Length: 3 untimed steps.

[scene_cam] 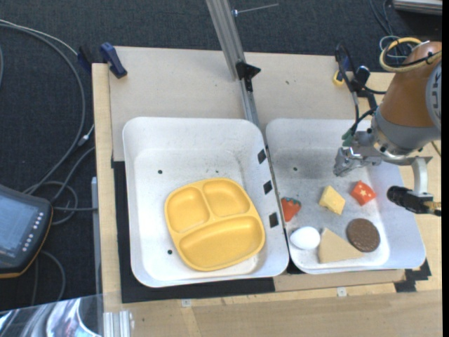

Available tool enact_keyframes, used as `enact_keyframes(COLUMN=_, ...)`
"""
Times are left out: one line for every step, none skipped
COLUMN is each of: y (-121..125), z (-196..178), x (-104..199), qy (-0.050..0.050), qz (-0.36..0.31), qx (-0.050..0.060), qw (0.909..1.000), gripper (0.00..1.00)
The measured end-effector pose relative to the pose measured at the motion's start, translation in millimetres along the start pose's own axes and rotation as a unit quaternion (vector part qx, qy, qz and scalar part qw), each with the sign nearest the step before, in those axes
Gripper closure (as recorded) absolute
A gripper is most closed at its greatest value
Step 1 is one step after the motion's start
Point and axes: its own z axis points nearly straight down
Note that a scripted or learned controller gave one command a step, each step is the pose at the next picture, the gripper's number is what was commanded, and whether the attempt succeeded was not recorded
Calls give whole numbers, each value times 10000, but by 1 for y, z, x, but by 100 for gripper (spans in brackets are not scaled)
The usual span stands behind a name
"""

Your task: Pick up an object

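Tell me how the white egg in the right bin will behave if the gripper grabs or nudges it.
The egg looks rounded and smooth, so it would probably roll if nudged and might slip from a pinch. It lies close to the tan wedge and the bin's near wall, which could stop it.

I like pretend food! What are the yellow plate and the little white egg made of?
The yellow plate looks like moulded plastic: one even colour, smooth rounded dividers, a soft sheen. The white egg is smooth and slightly glossy, so probably plastic too, though it is too small to tell for sure.
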Motion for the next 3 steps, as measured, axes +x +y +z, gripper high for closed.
enact_keyframes(y=2, z=-55, x=0, qy=-3, qz=-10, qx=-11, qw=10000, gripper=100)
enact_keyframes(y=13, z=-70, x=55, qy=14, qz=-40, qx=1, qw=10000, gripper=100)
enact_keyframes(y=28, z=-63, x=106, qy=15, qz=-37, qx=14, qw=10000, gripper=100)
